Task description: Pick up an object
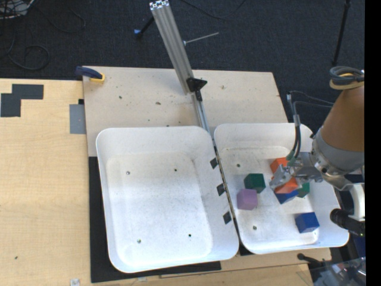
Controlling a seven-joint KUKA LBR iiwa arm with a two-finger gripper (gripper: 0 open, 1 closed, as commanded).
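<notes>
The right bin [262,139] holds several small blocks: a dark green cube [255,182], a purple cube [247,199], a blue cube [307,222], and a cluster of orange [278,165], blue [287,196] and green [304,190] pieces. My gripper [284,179] reaches in from the right and sits low over that cluster, right at an orange block [288,186]. The fingers are hidden among the blocks.
The left bin [119,154] lies beside the right one, split by a rim with black clips [220,188]. A slanted aluminium bar [175,46] rises behind the bins. The arm's grey and orange body [345,130] overhangs the right bin's right edge.
</notes>
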